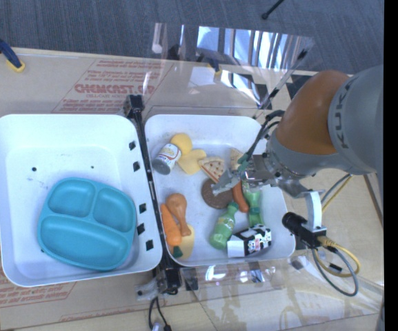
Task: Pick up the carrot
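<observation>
An orange carrot point(170, 226) lies lengthwise along the left wall of the right bin point(199, 124), next to a brown drumstick point(177, 207). A shorter orange-red piece point(240, 198) lies in the middle-right of the bin, between a brown disc point(214, 196) and a green item point(254, 204). My gripper point(243, 183) hangs low over that orange-red piece, about a hundred pixels to the right of the carrot by the wall. Whether it touches or holds anything is hidden by the wrist and the clutter.
The right bin also holds a small can point(164, 159), yellow pieces point(188, 154), a cracker-like wedge point(214, 168), a green bottle point(222, 230) and a cow-patterned carton point(251, 242). In the left bin point(19, 136) sits a blue divided plate point(86, 222). Cables trail at the lower right.
</observation>
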Tool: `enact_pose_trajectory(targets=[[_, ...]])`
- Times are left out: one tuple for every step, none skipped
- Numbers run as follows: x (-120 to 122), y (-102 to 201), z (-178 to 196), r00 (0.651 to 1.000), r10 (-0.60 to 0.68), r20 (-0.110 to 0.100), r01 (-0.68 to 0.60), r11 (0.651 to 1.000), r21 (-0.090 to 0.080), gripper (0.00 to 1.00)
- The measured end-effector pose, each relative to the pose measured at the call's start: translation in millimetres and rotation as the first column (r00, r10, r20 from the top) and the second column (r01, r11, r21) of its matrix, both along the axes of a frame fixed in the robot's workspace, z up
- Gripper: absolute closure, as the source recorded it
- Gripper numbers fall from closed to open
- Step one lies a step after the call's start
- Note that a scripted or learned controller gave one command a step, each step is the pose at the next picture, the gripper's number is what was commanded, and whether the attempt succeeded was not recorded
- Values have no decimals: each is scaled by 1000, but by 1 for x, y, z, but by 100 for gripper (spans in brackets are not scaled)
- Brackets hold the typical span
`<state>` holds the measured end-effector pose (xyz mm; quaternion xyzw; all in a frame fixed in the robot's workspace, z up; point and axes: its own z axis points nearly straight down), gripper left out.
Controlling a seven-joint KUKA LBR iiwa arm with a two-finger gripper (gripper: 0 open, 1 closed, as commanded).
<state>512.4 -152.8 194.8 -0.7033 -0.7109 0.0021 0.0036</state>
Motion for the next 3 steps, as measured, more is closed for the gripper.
enact_pose_trajectory(targets=[[-20,87,-4,1000,4,-2,-4,1000,-1,0],[-32,52,-92,991,-133,-7,133,991,1,0],[73,63,-74,1000,-3,5,3,1000,-3,0]])
